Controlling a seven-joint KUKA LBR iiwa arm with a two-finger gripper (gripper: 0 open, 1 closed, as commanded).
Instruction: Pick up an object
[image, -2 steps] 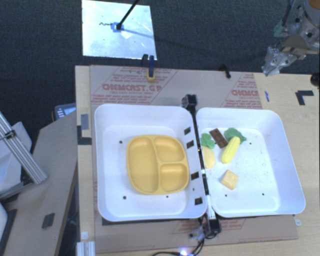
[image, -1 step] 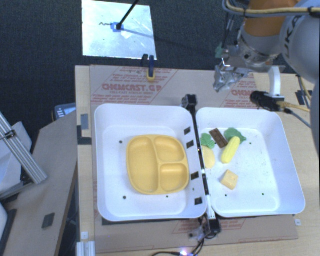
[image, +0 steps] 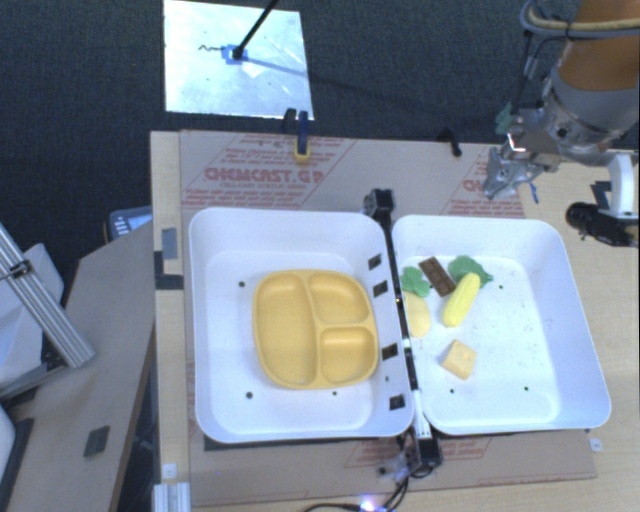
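Pincer (image: 503, 180) hangs above the table beyond the right bin's (image: 575, 300) far rim; its spread cannot be told. Below it in that bin lie a corn cob (image: 461, 299), brown block (image: 437, 275) and cheese wedge (image: 459, 359).

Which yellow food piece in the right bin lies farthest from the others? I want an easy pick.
The cheese wedge. It sits alone on the bin floor, while the corn cob and the pale yellow piece crowd the green and brown pieces.
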